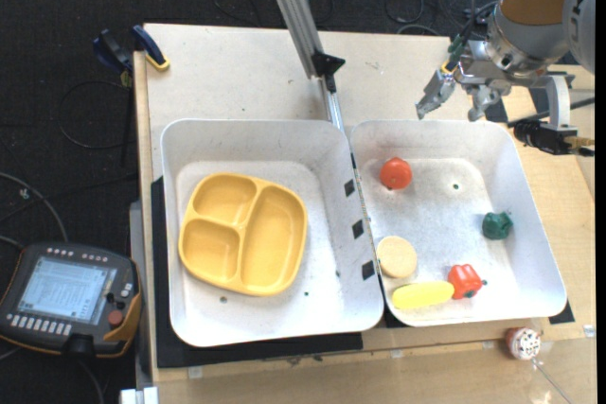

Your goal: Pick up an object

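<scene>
Leftmost, off the tabletop (237,71): grey handheld control pendant with lit screen (64,296), lying on dark floor. Not part of the job.

Left shallow white bin (175,142): yellow plastic plate with three compartments (244,234), flat, filling most of the floor.

Right shallow white bin (516,175), five small items, well spread:
- round red-orange tomato-like toy (396,173), near the back left corner, standing alone with bare floor all round;
- pale cream disc (397,256), near the left wall;
- yellow oblong piece (422,295), just in front of the disc, close to touching;
- red pepper-shaped toy (464,280), touching or nearly touching the oblong's right end;
- dark green lumpy toy (497,224), close to the right wall.

Outside, by the front right corner: small speckled ball (522,343).

Hand (458,94): raised above the back rim of the right bin, fingers spread apart, carrying nothing.

Step judged in hand: approach, target unchosen. Best candidate judged the tomato-like toy: nearest, isolated, round, smooth-looking. Advised: centre directly over it, descend straight, close across the widest part; likely to roll if nudged off-centre. Front cluster and wall-side green toy judged harder.
</scene>
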